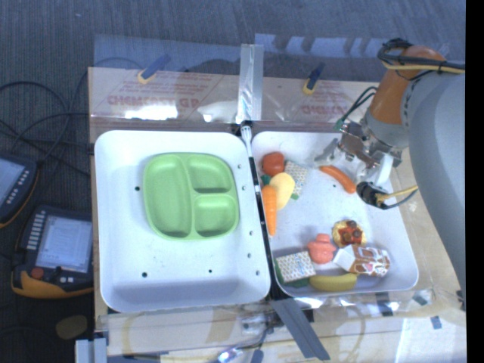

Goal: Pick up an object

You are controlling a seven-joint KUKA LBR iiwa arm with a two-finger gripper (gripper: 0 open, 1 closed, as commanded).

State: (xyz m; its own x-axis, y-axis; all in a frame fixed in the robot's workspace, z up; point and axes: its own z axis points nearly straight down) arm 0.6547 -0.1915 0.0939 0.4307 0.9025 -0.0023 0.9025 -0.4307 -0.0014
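Note:
My gripper [349, 148] hangs over the far right part of the right bin [404, 237], under the orange wrist band. Just below and left of it an orange-red chili-shaped toy [337, 177] lies on the bin floor; whether the gripper touches it is unclear. A red tomato [273, 162], a yellow pear-like fruit [281, 190] and a carrot [269, 210] sit along the bin's left wall. Near the front lie a pink toy [321, 249], a small round pastry [348, 233], a red-and-white packet [368, 262], a banana [333, 282] and a checkered cracker [294, 265].
The left bin [121, 263] holds a green divided plate [191, 195]. A raised rim [255, 203] separates the two bins. Cables loop beside the wrist at the right bin's far right edge. A tablet [59, 240] lies off the bench to the left.

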